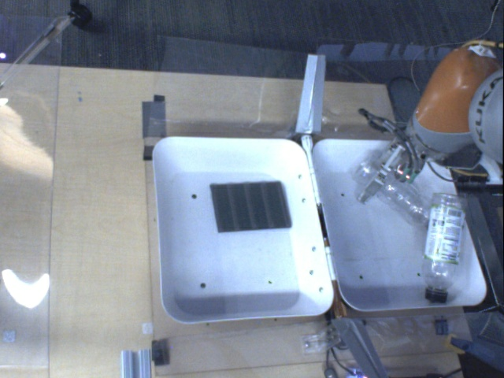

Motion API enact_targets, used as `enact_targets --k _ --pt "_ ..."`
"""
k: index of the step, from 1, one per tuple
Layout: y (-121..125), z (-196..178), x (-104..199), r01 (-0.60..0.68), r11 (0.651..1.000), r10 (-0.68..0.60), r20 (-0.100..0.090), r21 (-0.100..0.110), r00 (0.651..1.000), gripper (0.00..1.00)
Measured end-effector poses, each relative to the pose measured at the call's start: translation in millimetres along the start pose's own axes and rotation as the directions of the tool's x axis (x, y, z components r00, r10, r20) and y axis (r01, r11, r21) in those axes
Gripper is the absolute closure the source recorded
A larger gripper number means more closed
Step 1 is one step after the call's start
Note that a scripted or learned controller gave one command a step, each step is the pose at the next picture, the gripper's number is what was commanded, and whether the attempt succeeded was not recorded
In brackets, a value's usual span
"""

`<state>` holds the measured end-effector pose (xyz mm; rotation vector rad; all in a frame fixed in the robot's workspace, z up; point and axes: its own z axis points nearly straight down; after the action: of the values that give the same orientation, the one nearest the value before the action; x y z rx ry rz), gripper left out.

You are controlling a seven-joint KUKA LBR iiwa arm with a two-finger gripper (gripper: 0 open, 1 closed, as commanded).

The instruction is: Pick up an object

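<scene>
A pale wood desk carries 2 white bins. A bottle lies along the right bin's right edge. The tool hovers near that bin's far edge; dark carpet lies beyond.

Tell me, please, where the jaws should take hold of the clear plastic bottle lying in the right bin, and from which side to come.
Grip the clear plastic bottle across the middle of its labelled body, coming straight down from above. It lies on its side, dark cap toward the near rim of the right white bin, so the round body offers two opposite sides, probably steadier than the narrow neck.
</scene>
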<state>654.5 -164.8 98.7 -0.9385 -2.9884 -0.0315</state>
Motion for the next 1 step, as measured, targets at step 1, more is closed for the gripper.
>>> enact_targets --k 1 --pt "56.3 -101.5 45.6 -0.143 0.990 0.143 0.026 0.006 0.989 1.00"
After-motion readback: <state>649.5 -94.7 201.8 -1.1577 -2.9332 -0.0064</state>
